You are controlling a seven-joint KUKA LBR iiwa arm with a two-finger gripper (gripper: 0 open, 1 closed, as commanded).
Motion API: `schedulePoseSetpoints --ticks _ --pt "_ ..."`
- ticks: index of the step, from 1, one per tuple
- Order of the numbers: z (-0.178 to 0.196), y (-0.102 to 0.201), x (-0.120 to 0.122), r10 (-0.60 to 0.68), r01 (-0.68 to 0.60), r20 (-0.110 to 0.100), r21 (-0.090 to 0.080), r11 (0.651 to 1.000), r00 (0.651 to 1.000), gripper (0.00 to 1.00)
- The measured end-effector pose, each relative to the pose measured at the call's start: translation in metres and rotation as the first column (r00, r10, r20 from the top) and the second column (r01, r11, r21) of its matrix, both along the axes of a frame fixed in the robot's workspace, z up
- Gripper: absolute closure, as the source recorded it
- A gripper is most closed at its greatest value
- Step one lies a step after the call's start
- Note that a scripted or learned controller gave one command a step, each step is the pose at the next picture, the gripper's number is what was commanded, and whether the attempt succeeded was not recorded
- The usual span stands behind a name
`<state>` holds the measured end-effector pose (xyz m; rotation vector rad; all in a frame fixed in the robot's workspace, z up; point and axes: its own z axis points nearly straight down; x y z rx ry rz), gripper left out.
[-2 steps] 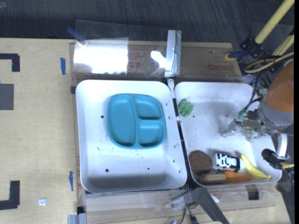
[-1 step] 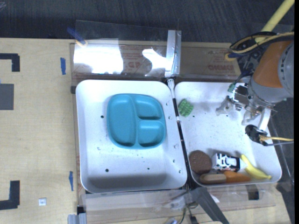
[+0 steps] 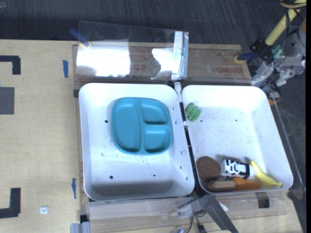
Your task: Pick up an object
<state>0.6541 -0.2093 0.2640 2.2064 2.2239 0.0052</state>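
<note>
The right bin point(image 3: 233, 106) holds a small green leafy piece point(image 3: 193, 112) near its upper left corner. Along its front edge lie a round brown cookie point(image 3: 208, 167), a black and white toy point(image 3: 236, 168), a yellow banana point(image 3: 265, 177), an orange carrot point(image 3: 246, 183) and a brown sausage-like piece point(image 3: 221, 184), crowded together. My gripper point(image 3: 273, 77) hangs outside the right bin's far right corner, well away from all these objects, with nothing seen in it.
The left bin point(image 3: 95, 169) carries a blue divided plate point(image 3: 141, 125) in its middle. A clear plastic panel point(image 3: 129, 57) stands behind the left bin. Yellow cabling point(image 3: 279, 28) runs by the arm at the upper right. Wooden bench point(image 3: 36, 140) lies to the left.
</note>
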Motion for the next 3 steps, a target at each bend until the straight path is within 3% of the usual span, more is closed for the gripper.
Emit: schedulePoseSetpoints --ticks 1,2,3 --pt "-0.132 0.063 0.011 0.188 -0.188 -0.015 0.007 0.982 0.982 0.0" --pt "-0.168 0.036 -0.063 -0.067 0.067 -0.012 0.005 0.998 0.998 0.0" --pt "-0.129 0.013 0.014 0.247 -0.247 -0.003 0.0 0.969 0.969 0.0"
